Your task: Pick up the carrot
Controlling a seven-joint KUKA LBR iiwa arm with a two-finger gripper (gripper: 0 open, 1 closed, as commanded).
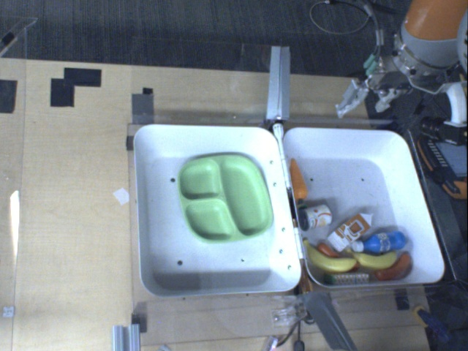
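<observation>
1. While the gripper [356, 93] hangs above the right bin's [395, 146] far rim (fingers spread, holding nothing), one carrot [297, 179] lies against that bin's left wall.
2. Two bananas [330, 260] lie near its front; one green tray [223, 196] sits in the left bin [157, 218].

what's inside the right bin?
Right bin: carrot against its left wall, small can, carton, blue bottle, two bananas. Red items beneath the bananas are mostly covered.
</observation>
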